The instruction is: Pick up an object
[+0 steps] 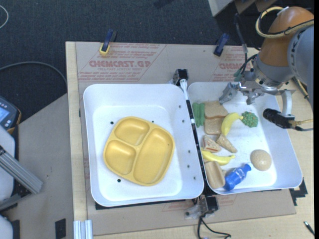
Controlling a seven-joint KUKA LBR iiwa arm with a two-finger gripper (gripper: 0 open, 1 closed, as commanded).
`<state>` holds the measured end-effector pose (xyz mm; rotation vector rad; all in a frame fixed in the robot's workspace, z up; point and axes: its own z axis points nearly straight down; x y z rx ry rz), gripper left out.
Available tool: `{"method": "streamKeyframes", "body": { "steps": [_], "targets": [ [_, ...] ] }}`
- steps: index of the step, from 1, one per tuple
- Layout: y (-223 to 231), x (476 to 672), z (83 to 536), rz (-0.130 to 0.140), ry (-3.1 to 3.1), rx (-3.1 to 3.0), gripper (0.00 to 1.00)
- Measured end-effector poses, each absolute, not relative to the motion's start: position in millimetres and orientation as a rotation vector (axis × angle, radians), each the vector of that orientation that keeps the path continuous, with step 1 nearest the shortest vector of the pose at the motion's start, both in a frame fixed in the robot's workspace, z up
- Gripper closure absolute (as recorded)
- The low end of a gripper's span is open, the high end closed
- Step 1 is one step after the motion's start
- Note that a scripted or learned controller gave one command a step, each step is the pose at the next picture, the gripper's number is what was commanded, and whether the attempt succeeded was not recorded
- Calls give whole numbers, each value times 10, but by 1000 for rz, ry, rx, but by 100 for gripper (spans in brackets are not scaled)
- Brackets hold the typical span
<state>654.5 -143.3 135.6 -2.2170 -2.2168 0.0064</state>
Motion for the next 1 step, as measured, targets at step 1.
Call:
{"method": "streamKeyframes", "body": {
  "steps": [1],
  "targets": [
    [-1425,6564,873,-5,-2221,-2221,0]
  ]
}}
